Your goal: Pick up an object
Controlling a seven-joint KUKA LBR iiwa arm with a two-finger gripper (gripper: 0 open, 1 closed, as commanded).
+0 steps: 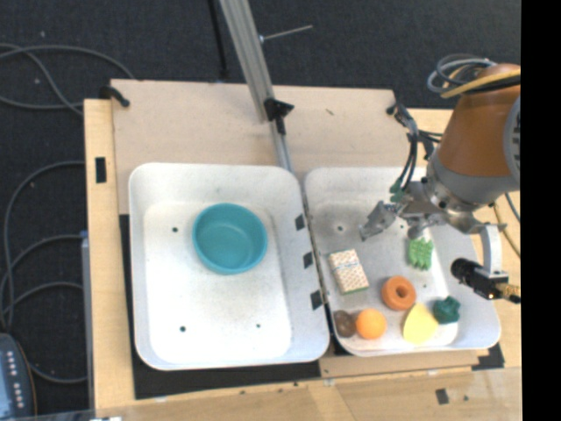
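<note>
Fingers of the grey two-finger gripper [396, 226] appear spread apart, with nothing between them: one grey tip slants down toward the middle of the right-hand shallow white bin [326, 202], the other sits just above a small green knobbly plastic piece [421, 253]. They hang over bare bin floor, toward that bin's far half.

No object is lifted or gripped, so by this view the pick has not been made. Every candidate lies in its bin. A tan, speckled rectangular block [348, 270] lies near the right bin's left edge. Along that bin's near edge, left to right, sit a small brown rounded lump [345, 324], a small orange ball [371, 324], a yellow rounded piece [420, 324] and a dark green little piece [448, 310] by the near right corner. An orange ring [400, 293] lies just behind the ball and the yellow piece. A round teal plastic bowl [230, 238] stands alone in the left-hand white bin [158, 323].

What is left, I judge, is nearly everything: settle over one object, descend, close on it and raise it. The green knobbly piece is nearest to the fingers and looks the likeliest target, though the fingers are not yet centred over it.
</note>
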